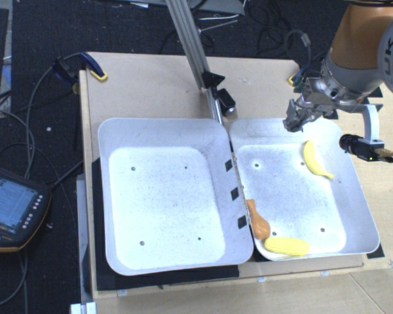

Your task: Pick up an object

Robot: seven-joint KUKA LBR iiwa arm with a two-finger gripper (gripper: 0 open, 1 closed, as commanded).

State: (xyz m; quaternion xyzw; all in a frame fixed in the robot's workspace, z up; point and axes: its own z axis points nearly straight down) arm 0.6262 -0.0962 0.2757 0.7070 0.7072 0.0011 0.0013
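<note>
Yellow curved plastic banana (316,160) lies at the right bin's (354,195) upper right, just below the dark two-finger gripper (293,124). Whether its fingers are apart is probably beyond this view; I cannot tell. A yellow oblong piece (287,246) and an orange pear-shaped piece (258,224) sit at the bin's lower left.

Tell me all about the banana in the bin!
The banana is small, yellow and curved, and looks smooth, like plastic. It lies flat on the floor of the right bin, near its far right corner, one end pointing up toward the back wall and the other toward the right side. Nothing touches it but the bin floor. The gripper hangs above and to its left, apart from it.
</note>
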